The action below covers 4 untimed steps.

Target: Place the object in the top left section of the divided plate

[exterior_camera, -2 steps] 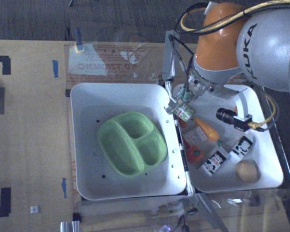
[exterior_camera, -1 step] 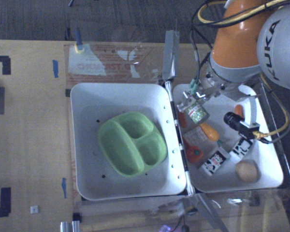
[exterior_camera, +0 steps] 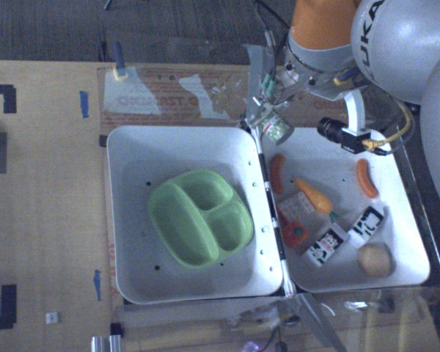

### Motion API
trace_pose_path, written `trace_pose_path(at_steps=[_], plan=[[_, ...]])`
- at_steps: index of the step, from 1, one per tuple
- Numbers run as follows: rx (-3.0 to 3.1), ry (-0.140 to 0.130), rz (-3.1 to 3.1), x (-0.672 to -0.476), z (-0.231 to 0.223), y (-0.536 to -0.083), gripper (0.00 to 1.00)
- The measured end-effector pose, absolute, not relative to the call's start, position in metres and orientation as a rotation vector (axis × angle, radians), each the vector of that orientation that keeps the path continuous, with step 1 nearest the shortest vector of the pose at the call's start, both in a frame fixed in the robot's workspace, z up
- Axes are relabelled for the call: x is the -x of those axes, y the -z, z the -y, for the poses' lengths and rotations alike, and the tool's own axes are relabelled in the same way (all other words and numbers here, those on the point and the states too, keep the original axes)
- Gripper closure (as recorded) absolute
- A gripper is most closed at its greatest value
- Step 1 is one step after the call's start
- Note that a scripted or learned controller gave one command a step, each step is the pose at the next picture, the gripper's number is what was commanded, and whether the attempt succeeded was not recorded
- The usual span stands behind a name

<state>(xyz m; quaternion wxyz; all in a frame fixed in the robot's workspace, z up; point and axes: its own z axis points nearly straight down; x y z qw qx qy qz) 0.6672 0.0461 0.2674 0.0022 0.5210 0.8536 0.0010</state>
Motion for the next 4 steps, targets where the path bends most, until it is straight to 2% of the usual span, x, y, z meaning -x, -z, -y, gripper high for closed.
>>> trace_pose_path(at_steps=[1, 2, 3, 4], plan=[[-1.384, -0.001, -2.820, -0.635, -0.085, -0.232, 1.00], [-1.421, -0.001, -2.802, -0.635, -0.091, -0.185, 1.00], [-1.394, -0.001, -2.815, -0.616, -0.072, -0.209, 1.00], [-1.001, -0.004, -2.970, -0.627, -0.030, -0.249, 1.00]])
